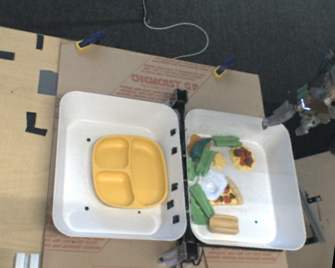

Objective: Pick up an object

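Several small toy food pieces lie clustered in the right white plastic bin (282,196), toward its left wall: a tan bread-roll-shaped piece (223,223) nearest the front rim, two long green pod-shaped pieces (200,203) just beside it, a pizza-slice piece with red dots (230,196) touching a pale rounded white piece (213,184), a round yellow piece with red topping (242,157) further back, and a green bean-shaped piece (226,141) by the back of the cluster. No piece is held.

Two-finger gripper (288,113) sits above the bin's back right corner, well apart from the cluster; whether it is spread or pressed together, cannot tell at this angle.

Risks, as judged: the pieces touch or overlap, so a descent into the pile could pinch two at once or push one aside. The green pods lie close against the bin's left wall, leaving little room for a finger on that side. Flat pieces such as the pizza slice offer little to grip and may slip out. The rounded pieces could roll away when nudged.

Left of this bin, touching it along a black hinge strip, a second white bin (73,148) holds a yellow three-compartment plastic tray (130,171). Both bins rest on a brown cardboard sheet (156,79) clipped at its back edge, on a pale wooden bench (3,157). Behind the bench, dark carpet with a thin white cable (176,26).
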`<state>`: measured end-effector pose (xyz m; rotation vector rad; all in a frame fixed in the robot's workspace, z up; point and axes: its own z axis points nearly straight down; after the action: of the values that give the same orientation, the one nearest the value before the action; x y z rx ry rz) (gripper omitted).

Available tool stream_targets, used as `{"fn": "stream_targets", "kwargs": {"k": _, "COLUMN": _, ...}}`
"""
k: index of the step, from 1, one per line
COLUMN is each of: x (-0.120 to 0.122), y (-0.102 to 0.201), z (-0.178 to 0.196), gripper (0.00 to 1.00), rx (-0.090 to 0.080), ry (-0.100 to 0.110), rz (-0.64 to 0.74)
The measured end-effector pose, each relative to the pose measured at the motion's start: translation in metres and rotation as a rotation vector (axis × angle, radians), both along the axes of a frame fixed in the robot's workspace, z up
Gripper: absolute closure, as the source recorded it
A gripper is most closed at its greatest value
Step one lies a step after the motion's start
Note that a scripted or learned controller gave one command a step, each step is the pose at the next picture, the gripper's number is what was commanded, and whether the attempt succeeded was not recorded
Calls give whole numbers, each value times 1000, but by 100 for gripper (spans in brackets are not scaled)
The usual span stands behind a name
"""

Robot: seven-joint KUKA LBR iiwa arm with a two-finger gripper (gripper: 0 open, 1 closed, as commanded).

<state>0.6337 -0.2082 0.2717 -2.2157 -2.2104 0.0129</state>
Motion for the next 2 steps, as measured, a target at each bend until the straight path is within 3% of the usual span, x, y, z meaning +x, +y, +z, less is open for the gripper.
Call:
{"fn": "stream_targets", "kwargs": {"k": 1, "x": 2, "y": 1, "z": 9, "gripper": 0, "rx": -3, "ry": -13, "rz": 4}}
{"fn": "stream_targets", "kwargs": {"k": 2, "x": 12, "y": 2, "z": -47, "gripper": 0, "rx": -3, "ry": -9, "rz": 5}}
